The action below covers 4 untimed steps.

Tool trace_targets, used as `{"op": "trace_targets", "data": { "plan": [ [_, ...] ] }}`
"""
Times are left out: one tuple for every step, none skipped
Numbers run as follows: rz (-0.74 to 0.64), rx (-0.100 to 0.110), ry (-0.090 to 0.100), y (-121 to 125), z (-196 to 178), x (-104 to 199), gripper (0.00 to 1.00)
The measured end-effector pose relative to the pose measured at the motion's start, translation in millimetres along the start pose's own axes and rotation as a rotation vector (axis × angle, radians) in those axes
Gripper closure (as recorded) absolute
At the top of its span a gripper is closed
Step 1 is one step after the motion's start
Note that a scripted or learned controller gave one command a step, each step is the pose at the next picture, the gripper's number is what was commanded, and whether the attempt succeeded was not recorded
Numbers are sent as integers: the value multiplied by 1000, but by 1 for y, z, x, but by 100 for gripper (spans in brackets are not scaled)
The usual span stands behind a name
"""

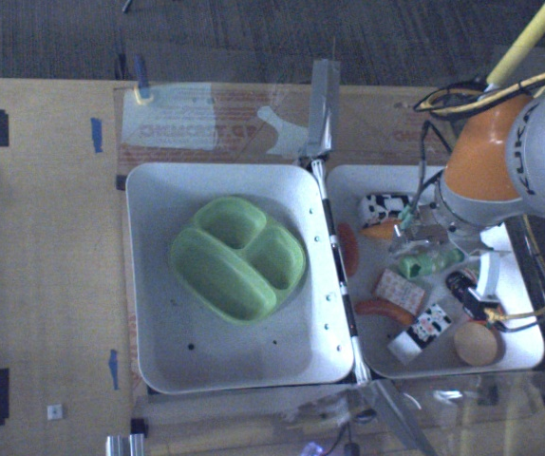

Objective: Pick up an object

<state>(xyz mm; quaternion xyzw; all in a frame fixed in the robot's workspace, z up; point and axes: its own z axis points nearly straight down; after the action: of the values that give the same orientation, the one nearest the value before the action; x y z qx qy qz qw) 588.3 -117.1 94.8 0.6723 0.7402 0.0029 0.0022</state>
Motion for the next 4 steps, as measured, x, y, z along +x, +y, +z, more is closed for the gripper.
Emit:
{"op": "trace_targets", "data": {
  "plan": [
    [-210,3,1,7,8,-11,100],
    [-77,7,0,47,-88,58,100],
    [-20,8,-2,54,-87,38,100],
    [141,12,-1,21,-125,56,100]
  ]
}}
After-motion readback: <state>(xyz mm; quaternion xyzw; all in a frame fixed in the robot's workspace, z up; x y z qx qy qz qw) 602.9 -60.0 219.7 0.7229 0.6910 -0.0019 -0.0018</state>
